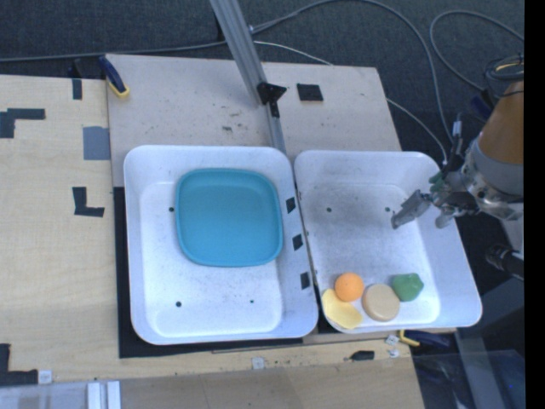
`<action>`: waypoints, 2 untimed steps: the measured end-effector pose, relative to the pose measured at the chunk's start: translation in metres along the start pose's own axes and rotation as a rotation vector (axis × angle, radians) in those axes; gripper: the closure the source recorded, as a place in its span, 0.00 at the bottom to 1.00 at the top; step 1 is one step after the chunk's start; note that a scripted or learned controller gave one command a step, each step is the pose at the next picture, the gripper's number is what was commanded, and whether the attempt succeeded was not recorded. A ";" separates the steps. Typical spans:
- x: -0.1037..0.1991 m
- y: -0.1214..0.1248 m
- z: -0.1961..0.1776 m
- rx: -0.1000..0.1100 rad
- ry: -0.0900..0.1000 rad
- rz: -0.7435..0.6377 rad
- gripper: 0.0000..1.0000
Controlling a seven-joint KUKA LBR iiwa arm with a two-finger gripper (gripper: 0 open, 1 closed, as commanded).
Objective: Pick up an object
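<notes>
Claw (423, 211) open over right bin (443, 254); four small objects there, one blue plate (228, 216) left.

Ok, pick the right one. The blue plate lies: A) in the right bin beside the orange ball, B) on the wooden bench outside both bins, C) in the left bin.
C: the blue plate lies flat inside the left bin, while the orange ball sits in the right bin.
</notes>
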State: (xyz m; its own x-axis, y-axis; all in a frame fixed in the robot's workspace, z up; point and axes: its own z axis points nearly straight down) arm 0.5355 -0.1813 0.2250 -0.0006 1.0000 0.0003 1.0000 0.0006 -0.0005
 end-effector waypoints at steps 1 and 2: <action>0.005 0.007 0.048 0.004 0.001 0.000 0.00; 0.008 0.007 0.111 0.006 0.001 0.000 0.00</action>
State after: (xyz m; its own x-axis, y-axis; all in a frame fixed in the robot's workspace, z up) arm 0.5423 -0.1728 0.1137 -0.0008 1.0000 0.0013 1.0000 0.0008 -0.0063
